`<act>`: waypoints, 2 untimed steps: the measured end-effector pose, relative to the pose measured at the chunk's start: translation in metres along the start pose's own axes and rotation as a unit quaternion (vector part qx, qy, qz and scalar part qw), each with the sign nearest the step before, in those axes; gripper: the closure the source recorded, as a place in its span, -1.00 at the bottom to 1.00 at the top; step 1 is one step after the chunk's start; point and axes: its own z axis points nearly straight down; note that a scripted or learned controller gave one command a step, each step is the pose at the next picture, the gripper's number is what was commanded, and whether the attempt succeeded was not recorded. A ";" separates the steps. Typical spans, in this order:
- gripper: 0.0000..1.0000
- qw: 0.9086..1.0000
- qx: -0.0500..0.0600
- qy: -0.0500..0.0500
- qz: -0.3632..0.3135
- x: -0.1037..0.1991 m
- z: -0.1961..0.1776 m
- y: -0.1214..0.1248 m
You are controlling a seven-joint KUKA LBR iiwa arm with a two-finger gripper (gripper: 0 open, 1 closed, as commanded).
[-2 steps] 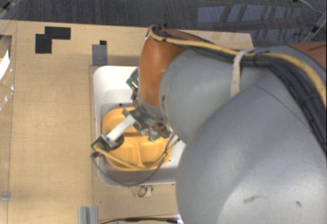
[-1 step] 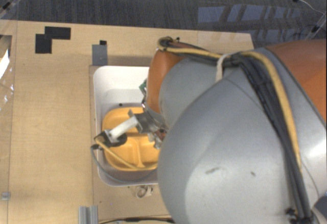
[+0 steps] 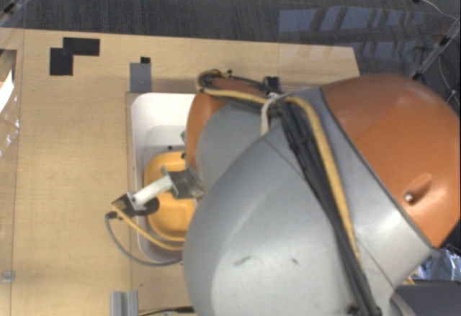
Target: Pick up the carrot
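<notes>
From my seat at the remote controls, the overhead camera is mostly blocked by the robot arm [image 3: 302, 221], a big grey body with an orange band, reaching in from the right and hanging over the bins. Past its left edge I see a strip of one white bin [image 3: 155, 116] sitting on the pale wood worktop [image 3: 65, 185]. Down in that strip, a rounded yellow-orange part of the wrist [image 3: 167, 208] with a short grey-white fitting and a looping cable [image 3: 119, 232] hangs low over the bin's left wall. The hand is somewhere under the arm, and I cannot tell whether it is spread, pressed together or pinching anything. I cannot find the carrot; a tiny green speck against the arm's edge is too small to name. My worry is working blind: a grab could close on nothing or on the wrong thing. The wrist also sits so near the wall that it could knock the bin, and the cable could catch on its rim.
</notes>
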 end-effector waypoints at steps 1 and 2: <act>1.00 0.992 -0.004 0.014 -0.128 0.009 0.017 0.004; 1.00 0.987 -0.001 0.011 -0.163 0.080 0.024 0.034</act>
